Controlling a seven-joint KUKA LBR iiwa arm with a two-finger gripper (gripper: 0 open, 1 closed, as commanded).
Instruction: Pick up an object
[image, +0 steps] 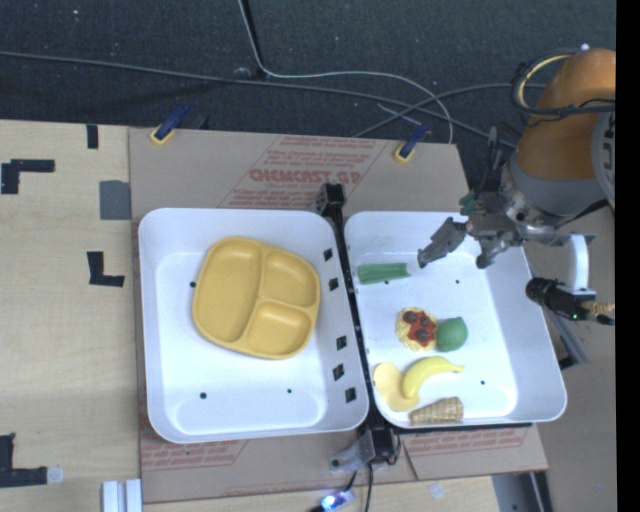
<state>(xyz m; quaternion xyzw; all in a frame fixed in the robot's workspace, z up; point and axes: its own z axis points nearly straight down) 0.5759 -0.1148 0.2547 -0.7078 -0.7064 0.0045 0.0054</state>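
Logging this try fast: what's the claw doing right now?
Claw: open, holding nothing, above the right bin's far end.

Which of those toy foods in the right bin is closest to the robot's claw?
The long green piece, lying alone at the bin's upper left, just left of the gripper. The banana and others cluster lower down.

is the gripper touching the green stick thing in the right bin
Apart. The camera view shows bare white bin floor between the gripper, its fingers spread open, and the green stick, which lies flat to its left.
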